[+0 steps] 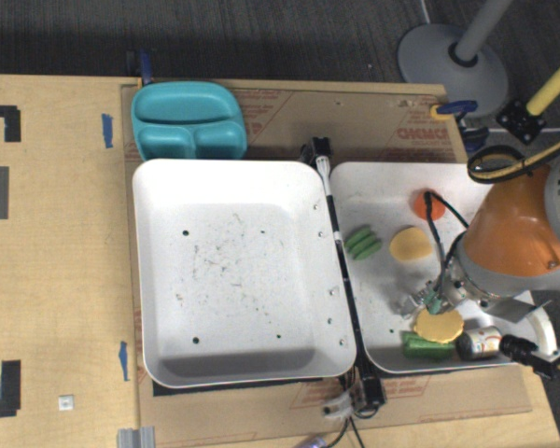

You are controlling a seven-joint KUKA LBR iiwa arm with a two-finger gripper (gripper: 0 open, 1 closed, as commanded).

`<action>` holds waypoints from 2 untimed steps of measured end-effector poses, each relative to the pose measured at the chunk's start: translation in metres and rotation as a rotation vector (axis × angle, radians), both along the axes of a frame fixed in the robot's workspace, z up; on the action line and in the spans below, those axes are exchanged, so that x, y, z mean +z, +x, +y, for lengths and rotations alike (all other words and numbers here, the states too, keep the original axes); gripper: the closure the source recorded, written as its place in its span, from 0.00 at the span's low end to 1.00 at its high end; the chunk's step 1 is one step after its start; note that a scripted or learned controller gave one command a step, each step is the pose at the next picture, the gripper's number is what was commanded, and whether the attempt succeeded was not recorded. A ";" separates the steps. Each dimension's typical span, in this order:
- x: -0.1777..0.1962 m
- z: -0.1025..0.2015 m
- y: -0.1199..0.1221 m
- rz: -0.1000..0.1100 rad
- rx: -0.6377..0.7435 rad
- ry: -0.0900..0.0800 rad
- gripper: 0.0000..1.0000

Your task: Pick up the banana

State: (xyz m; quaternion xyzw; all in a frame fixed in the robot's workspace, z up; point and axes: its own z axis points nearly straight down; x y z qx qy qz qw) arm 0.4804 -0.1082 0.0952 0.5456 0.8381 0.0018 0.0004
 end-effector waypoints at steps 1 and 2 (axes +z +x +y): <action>-0.009 0.009 0.000 0.000 -0.712 0.001 1.00; 0.000 0.010 0.000 -0.001 -0.712 0.000 1.00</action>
